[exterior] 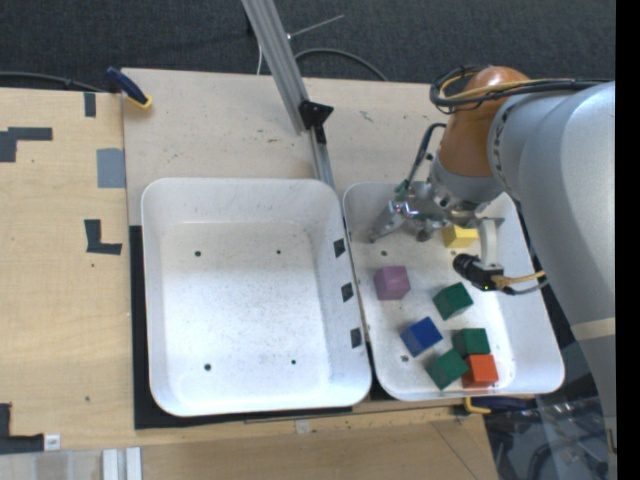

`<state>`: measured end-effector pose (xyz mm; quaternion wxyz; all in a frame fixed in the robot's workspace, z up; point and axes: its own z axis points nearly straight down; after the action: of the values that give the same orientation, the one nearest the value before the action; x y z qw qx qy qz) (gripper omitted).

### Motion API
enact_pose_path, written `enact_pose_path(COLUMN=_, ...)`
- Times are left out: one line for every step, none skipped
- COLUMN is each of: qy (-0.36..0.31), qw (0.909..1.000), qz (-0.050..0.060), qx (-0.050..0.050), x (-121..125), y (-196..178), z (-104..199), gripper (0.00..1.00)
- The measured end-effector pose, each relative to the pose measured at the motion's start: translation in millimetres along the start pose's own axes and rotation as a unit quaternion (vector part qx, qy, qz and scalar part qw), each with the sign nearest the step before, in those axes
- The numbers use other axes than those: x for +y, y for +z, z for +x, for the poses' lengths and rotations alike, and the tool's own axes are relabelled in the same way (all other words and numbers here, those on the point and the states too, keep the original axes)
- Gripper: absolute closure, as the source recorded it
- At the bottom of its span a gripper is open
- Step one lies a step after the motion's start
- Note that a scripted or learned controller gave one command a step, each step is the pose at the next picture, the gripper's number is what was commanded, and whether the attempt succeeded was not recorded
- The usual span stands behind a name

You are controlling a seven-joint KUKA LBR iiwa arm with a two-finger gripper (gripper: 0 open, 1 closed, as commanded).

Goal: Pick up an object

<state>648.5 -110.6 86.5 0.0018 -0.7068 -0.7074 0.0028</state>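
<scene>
Two white bins [150, 268] sit side by side on a wooden bench; at lower right lie an orange block [483, 370], green blocks [450, 368], a blue cube [421, 335] and a purple cube [392, 282]. Farther up, a small yellow block [462, 235] lies beside the gripper [412, 216], whose finger state cannot be told.

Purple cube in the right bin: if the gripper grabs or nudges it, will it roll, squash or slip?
The purple cube has flat faces, so it would likely slide rather than roll. It looks like a rigid block, probably light. It sits apart from the blue cube, so the gripper probably has room around it.
</scene>
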Motion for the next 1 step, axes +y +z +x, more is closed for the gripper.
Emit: enact_pose_path(qy=-0.001, qw=1.0, qz=0.003, qx=0.001, x=0.0, y=-7.2, z=0.6, gripper=1.0)
